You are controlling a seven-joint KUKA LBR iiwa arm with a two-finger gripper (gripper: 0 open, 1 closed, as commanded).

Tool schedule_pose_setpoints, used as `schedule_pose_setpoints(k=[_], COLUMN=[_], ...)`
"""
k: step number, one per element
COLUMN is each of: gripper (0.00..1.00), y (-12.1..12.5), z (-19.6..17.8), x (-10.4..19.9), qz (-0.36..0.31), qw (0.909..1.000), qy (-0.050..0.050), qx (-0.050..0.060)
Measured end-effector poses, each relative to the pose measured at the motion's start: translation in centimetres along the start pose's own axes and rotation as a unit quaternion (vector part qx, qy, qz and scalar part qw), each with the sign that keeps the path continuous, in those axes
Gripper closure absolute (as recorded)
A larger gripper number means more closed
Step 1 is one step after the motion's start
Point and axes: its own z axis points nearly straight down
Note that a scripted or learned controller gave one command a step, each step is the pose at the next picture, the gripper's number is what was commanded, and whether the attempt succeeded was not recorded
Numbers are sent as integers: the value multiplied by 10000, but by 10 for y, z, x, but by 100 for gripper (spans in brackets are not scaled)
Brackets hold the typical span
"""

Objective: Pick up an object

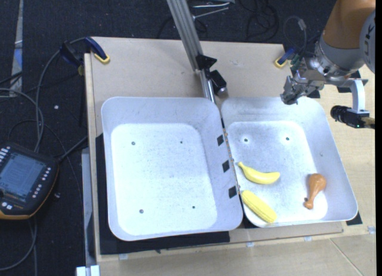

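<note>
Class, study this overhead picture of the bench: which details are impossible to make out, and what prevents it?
- Gripper: too small and dark in the camera view to tell whether it is open or shut.
- Corn cob: its lower end runs onto the right bin's rim; contact unclear.
- Arm: cut off by the picture's top and right edges.
- Handheld screen: display too small to read.

Gripper (291,97) hung at upper right over right bin (334,149); banana (259,175), corn cob (258,206), drumstick (314,189) lay lower down.
</note>
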Motion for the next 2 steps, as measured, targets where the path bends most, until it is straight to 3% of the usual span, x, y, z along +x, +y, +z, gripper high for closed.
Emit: schedule_pose_setpoints(k=[2], gripper=[100], y=[-27], z=[2], x=[83], qz=[-16], qw=[10000], qy=[7], qx=[16])
